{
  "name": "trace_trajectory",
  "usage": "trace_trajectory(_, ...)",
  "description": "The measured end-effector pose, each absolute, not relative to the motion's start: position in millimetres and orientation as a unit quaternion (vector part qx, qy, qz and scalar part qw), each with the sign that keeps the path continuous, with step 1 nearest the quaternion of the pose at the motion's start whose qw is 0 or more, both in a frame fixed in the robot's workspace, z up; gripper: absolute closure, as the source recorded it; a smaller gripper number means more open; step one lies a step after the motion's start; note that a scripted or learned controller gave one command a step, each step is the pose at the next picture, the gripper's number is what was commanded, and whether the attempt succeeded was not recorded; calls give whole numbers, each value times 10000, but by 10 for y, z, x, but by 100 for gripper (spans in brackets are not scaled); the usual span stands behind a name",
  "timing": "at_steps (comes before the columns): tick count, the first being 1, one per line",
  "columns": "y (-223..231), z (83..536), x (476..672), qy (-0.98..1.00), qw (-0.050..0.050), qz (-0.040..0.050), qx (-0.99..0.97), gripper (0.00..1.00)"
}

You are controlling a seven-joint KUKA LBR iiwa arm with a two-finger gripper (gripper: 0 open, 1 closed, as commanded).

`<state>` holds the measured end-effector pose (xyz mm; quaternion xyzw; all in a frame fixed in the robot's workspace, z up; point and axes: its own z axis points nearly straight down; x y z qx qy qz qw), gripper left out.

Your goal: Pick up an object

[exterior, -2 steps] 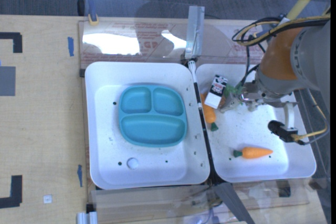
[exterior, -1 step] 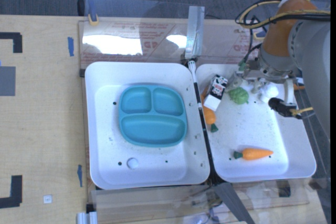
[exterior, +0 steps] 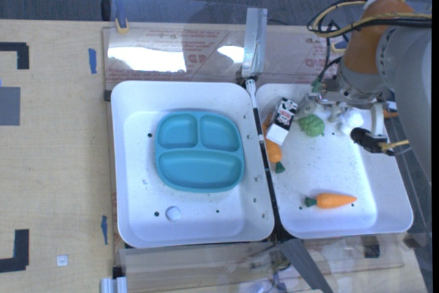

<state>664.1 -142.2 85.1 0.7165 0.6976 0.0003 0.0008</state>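
Green, knobbly and small: a toy vegetable [exterior: 311, 125], probably broccoli, sits in the right bin [exterior: 394, 216] just beside the tool [exterior: 336, 106], to its lower left in the camera view, and looks the likeliest target since the tool hangs close over that corner. Whether the tool touches it cannot be told; its state, released or clenched, cannot be told either, as wrist hardware and cabling cover that part. Nothing is visibly grasped. Just past the green toy, further from the tool, a black-and-white box-shaped item [exterior: 283, 114] leans near the bin's dividing wall, with an orange piece [exterior: 273, 149] below it against the same wall; both look awkward to reach because the wall leaves little clearance. A toy carrot [exterior: 332, 200] lies flat, well apart from the tool, toward the near edge of the bin, in open floor and easier to approach. Across the divider, the left bin [exterior: 130, 216] holds a blue three-compartment plate [exterior: 199, 150], lying flat and centred. Both bins rest on the wooden surface [exterior: 51, 147]. Judgement: grasp not yet secured.
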Motion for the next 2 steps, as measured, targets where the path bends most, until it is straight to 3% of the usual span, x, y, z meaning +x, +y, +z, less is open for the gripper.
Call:
trace_trajectory(1, -1414, 976, 6666, 6988, 44, 20, 7153, 100)
trace_trajectory(2, -639, 2076, 6693, 6601, 23, 31, 7512, 100)
